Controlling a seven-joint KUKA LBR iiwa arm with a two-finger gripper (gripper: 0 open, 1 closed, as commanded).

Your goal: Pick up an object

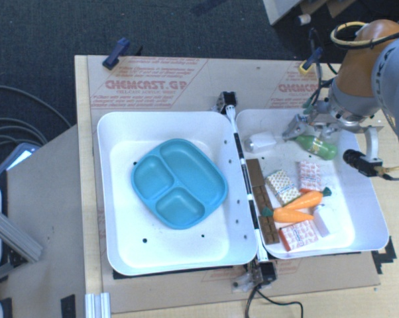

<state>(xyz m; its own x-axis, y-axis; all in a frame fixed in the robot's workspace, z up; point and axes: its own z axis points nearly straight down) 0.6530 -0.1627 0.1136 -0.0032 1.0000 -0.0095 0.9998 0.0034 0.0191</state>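
Gripper (313, 130) sits low over the far end of the right bin (365, 234), in the upper right of the frame, just above a green bottle (320, 148) lying on its side; whether it is clamped, together or apart, I cannot tell. Behind it the arm (365, 65) rises grey and orange toward the frame's right edge.

Below the bottle, in the same bin, lie a carrot (299, 207), two red-and-white packets (310, 174) (300, 234), a patterned packet (282, 185), a small white block (262, 141) near the bin's left wall, and a brown strip (260, 201) running along that wall.

Left of it, the other bin (116, 244) holds a blue divided plate (179, 183), tilted diagonally near the middle.

Both bins rest on a brown board (153, 81) printed with red lettering, held by a blue clamp (116, 53) at its upper left. Dark carpet (47, 25) surrounds the bench, with cables (14, 121) curling at the left edge.
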